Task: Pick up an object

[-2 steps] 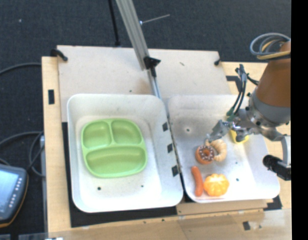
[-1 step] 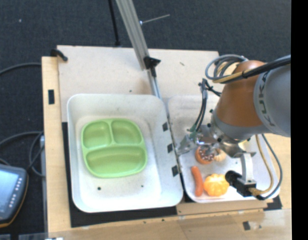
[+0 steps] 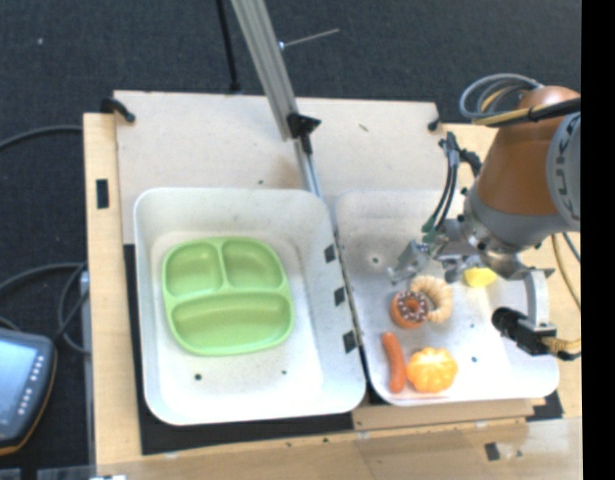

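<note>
In the right bin (image 3: 372,230) lie a frosted donut (image 3: 420,304), an orange carrot (image 3: 394,361), an orange tangerine-like fruit (image 3: 432,369) and a small yellow piece (image 3: 479,277). My gripper (image 3: 434,256) hangs over the bin's middle, just above and behind the donut, with the orange-banded wrist (image 3: 522,178) rising to the right. Nothing shows between its fingers. The donut sits directly below the gripper's tip, partly overlapped by it.
The left bin (image 3: 157,218) holds a green divided plate (image 3: 227,294). A slanted metal pole (image 3: 270,63) stands behind the bins. Black cables and a clamp (image 3: 522,330) hang at the right bin's right side. A grey pendant (image 3: 17,383) lies off the bench at the left.
</note>
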Available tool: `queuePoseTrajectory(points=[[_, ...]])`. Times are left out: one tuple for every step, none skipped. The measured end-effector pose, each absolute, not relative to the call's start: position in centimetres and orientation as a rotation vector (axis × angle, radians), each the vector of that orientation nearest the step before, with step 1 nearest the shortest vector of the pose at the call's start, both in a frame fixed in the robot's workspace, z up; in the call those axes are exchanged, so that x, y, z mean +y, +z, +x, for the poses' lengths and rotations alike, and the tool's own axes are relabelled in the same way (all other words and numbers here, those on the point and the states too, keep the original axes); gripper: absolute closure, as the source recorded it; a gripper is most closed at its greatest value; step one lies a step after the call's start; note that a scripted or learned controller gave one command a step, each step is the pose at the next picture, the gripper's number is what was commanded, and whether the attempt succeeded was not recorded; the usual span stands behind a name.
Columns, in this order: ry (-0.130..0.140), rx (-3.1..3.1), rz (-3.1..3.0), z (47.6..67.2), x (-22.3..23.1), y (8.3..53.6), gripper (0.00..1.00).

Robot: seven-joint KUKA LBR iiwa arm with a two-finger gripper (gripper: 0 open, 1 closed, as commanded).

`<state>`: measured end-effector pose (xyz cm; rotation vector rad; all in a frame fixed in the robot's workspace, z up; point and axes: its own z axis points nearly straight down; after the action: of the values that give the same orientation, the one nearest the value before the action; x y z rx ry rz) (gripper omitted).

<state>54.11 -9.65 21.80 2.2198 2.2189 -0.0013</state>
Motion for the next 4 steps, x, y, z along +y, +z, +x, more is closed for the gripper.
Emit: queuePoseTrajectory(points=[[0.007,2.233,2.210,51.2,1.1,25.6,0.00],[0.004,2.228,2.212,51.4,0.6,26.5,1.00],[-0.002,2.216,2.224,50.6,-2.9,25.0,1.00],[0.001,2.220,2.220,50.7,-2.7,25.1,0.00]])
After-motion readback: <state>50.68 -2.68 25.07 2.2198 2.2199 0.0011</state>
